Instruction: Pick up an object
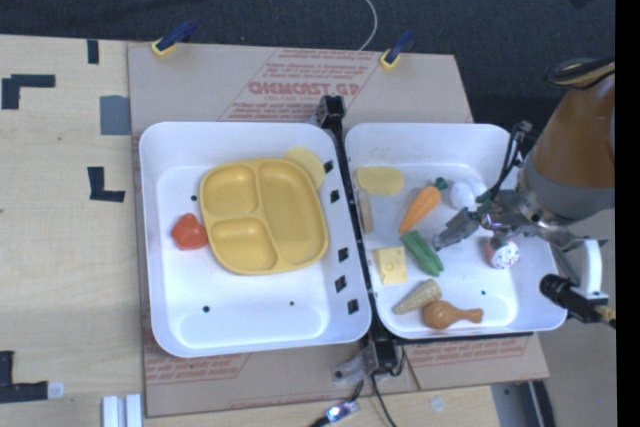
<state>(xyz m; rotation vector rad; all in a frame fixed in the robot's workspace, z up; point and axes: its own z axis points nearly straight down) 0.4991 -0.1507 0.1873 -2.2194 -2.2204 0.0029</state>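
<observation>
Hand (462, 227) low over right bin (430, 137), fingers spread apart, nothing between them. Carrot (421, 206) just left of it; green pod (422, 252) below carrot. Cheese (391, 265), cone (416, 296), drumstick (451, 315) nearer front. Left bin (180, 315): yellow tray (265, 215), tomato (188, 232) beside it.

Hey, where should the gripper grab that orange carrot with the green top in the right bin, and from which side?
Grip the orange carrot across its thicker middle, coming straight down. It lies flat and slanted, tapering to one end, with bare floor on both long sides for the fingers.
</observation>
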